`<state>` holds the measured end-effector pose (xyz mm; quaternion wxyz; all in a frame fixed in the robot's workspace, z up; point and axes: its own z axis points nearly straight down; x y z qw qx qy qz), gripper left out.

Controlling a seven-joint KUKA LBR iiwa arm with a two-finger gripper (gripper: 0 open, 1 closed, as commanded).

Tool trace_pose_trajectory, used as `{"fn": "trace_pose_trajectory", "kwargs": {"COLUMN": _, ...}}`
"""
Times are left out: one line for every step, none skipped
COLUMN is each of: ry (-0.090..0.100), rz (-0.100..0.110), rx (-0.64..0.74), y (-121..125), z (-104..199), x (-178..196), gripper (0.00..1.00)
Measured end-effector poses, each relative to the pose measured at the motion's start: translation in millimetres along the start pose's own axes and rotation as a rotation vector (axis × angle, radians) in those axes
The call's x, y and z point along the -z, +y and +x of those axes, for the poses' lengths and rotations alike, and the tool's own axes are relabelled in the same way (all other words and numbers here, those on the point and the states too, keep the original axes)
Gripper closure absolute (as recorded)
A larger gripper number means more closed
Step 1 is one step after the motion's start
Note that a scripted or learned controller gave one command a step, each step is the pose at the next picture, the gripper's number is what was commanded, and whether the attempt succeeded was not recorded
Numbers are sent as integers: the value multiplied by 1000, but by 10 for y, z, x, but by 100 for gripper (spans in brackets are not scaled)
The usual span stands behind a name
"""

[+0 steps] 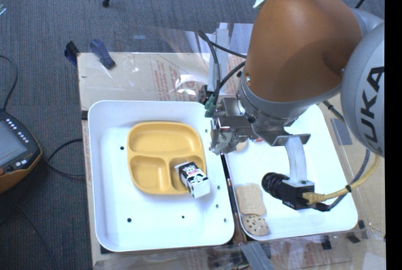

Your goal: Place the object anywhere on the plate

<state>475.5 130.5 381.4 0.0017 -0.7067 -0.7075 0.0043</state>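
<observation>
Tan square cracker and round biscuit lie at the near edge of the right bin, close to the divide. Next out, in the left bin: small black-and-white cow-print carton, tilted, on the near right corner of the yellow divided plate, apparently across its rim. I judge it light, thin-walled, crushable, with slick faces; I'd pinch two flat opposite sides, gently. Beyond, the gripper hangs over the wall between the bins, apart from the carton. Spread or pressed together, I cannot tell. The arm bulks above it, wrist pointing down.
</observation>
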Motion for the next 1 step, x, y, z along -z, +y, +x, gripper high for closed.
{"fn": "trace_pose_trajectory", "kwargs": {"ry": 0, "rz": 1, "rx": -2, "y": 813, "z": 51, "x": -227, "gripper": 100}}
